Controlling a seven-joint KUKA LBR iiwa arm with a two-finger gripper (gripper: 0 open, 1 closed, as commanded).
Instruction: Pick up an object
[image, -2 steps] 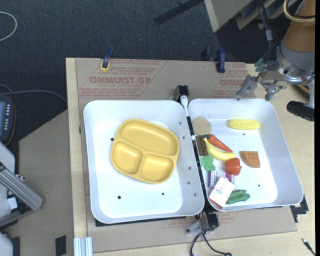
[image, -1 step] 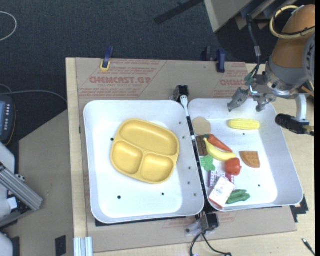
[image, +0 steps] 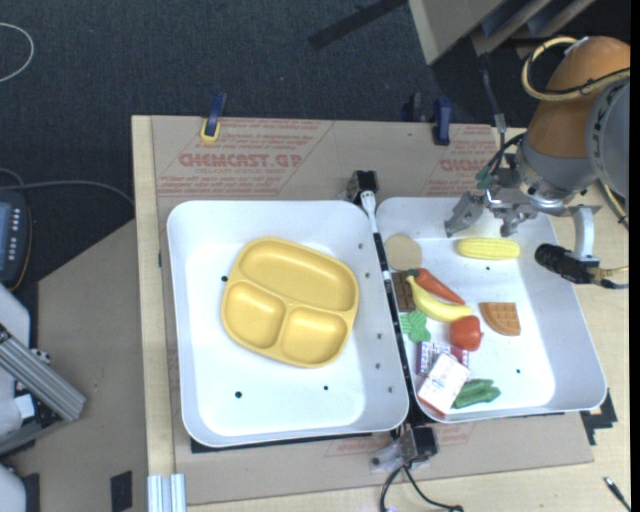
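Observation:
My gripper (image: 490, 215) hangs over the far part of the right bin (image: 560, 330), its fingers spread open just above a yellow corn cob (image: 488, 248). Nothing sits between the fingers. Closer to the bin's left wall lie a banana (image: 440, 303), an orange carrot (image: 440, 286), a red tomato-like piece (image: 466, 333) and a tan round disc (image: 403, 250). A brown waffle-like piece (image: 501, 318) lies mid-bin. Near the front corner lie a white carton (image: 442, 381) and a green pepper (image: 476, 393).
The left bin (image: 200, 380) holds a yellow three-compartment plate (image: 289, 301). Both bins rest on a cardboard sheet (image: 250, 150) clamped at the far edge. The arm's orange band (image: 580, 90) rises at the far right. A green leafy piece (image: 414, 326) lies by the divider.

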